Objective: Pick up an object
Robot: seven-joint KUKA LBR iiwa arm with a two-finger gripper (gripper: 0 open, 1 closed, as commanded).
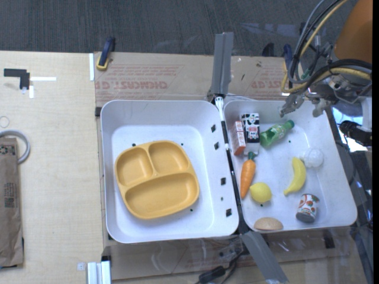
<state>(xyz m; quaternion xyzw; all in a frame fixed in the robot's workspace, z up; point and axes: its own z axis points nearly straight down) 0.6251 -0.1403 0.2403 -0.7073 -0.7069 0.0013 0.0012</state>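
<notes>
1. On the far left of the surface point(53, 158) lie a brown paper bag point(9, 200) and a grey ring point(21, 147), well apart from both bins
2. The left bin point(112, 129) holds one thing, a yellow divided plate point(157, 179) with three compartments, lying flat a little left of the bin's middle
3. A grey divider post point(222, 64) stands behind the seam where the two bins meet
4. The right bin point(337, 176) carries every candidate for the pick: along its left wall a small orange-red carton point(238, 138) beside a black-and-white carton point(251, 126), with a carrot point(247, 176) below them
5. Next come a lemon point(260, 192) just beside the carrot's tip, a tan roll point(268, 223) at the front edge, and a green bottle point(275, 133) lying tilted near the back
6. Further right are a banana point(295, 175), a white ball point(312, 157) touching the banana's top, and a small can point(306, 208) tipped near the front
7. The gripper point(305, 102) hangs over the right bin's back rim, just right of the green bottle's cap; I cannot tell how the jaws stand, and nothing is seen between them
8. My judgement: this is the approach step, nothing lifted yet; the bottle is the nearest target, so the next move calls for shifting left over its body, descending, and closing across its narrow width
</notes>
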